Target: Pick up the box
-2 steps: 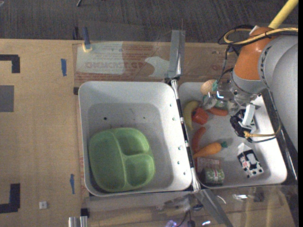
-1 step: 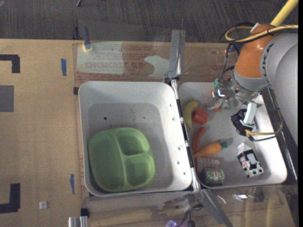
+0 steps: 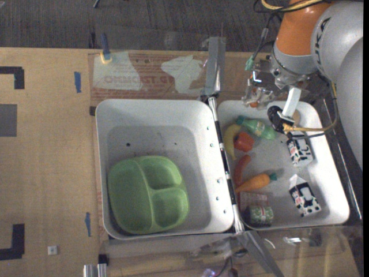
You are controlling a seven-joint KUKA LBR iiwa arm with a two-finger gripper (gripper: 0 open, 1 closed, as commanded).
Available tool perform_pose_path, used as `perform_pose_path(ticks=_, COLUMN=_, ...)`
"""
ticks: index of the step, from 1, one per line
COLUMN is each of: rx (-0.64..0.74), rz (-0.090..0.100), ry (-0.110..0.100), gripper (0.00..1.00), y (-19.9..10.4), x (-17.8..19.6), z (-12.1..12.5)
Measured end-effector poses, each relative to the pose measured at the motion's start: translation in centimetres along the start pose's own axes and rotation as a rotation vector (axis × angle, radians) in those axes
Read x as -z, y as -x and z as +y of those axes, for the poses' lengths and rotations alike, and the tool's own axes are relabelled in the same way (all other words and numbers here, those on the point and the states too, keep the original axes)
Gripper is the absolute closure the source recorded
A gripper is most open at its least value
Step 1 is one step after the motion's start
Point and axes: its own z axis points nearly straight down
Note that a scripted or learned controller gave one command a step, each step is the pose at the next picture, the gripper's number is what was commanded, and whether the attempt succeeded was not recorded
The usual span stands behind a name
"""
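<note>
**A:** Cardboard, I'd judge. The box [image 3: 299, 150] is white with black cow patches and looks like a small milk carton. It should be light and fairly stiff, though its walls would probably dent under a hard squeeze.

**B:** Where would you take hold of it?

**A:** Across the two flat long sides at mid-body, away from the folded end. The printed skin may be slick, so a square grip matters.

**B:** And where does it lie?

**A:** In the right bin [image 3: 331, 178], in the far half, toward the right wall. A second carton [image 3: 304, 197] with the same pattern lies nearer the front.

**B:** How does the gripper stand to it?

**A:** The gripper [image 3: 258, 98] hangs over the bin's far-left corner, well apart from the box. The box lies to the view's right of it and nearer the front. A green bottle [image 3: 257, 127] sits just below the gripper.

**B:** Open or closed?

**A:** I can't tell, as the tips are too small and cluttered at this slant.
</note>
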Motion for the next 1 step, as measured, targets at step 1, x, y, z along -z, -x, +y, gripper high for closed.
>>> perform_pose_path(ticks=1, rx=-0.079, rz=0.0, ry=-0.001, gripper=1.0, y=-7.84, x=3.03, z=-1.47)
